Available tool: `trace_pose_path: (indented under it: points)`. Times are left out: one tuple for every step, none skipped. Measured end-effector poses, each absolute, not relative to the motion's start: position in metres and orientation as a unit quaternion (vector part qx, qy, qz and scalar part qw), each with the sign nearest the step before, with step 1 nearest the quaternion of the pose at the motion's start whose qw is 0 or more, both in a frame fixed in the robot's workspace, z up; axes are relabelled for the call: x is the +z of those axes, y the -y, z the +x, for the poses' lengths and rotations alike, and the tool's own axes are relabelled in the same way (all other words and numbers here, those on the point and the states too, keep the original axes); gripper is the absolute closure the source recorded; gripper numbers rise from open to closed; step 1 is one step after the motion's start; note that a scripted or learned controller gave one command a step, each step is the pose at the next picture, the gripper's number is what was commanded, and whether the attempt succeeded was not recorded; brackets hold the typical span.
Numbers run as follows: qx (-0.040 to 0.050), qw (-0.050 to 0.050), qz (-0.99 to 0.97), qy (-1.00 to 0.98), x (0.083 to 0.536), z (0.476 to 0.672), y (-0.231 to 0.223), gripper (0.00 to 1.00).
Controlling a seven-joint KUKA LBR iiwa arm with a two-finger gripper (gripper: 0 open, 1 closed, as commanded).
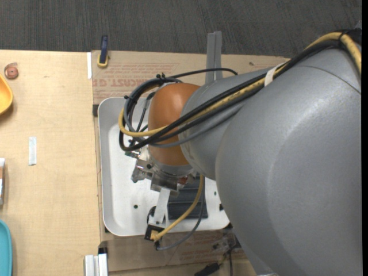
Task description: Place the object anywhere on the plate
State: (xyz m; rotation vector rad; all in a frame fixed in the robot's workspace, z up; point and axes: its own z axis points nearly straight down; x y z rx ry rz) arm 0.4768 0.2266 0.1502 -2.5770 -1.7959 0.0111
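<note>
Tool (pixel 167 184) over white bin (pixel 112 171), under the orange-banded wrist (pixel 169 119); spread or pressed together cannot be told. Cardboard (pixel 144 73) beneath bears red print, unreadable.

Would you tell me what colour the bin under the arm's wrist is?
The bin is white, shown best in the camera view.

Even, diffuse overhead light, fairly bright. White bin (pixel 112 171) is near blown out, with little surface detail. Soft broad sheen on the grey arm (pixel 299 165) shell, small highlight on the orange band (pixel 169 105), no hard glare. Faint soft shadow on the bin floor beneath the wrist. Arm nearest the camera is slightly soft; wooden bench (pixel 52 125) sharper. Dark carpet (pixel 144 10) up top is grainy. Low resolution overall.
</note>
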Motion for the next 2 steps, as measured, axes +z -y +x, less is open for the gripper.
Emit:
trace_pose_path:
  points:
    - [0.0035, 0.0, -0.82, 0.572, 0.1502, 0.4768, -0.2266, 0.0]
    - [0.0035, 0.0, -0.82, 0.572, 0.1502, 0.4768, -0.2266, 0.0]
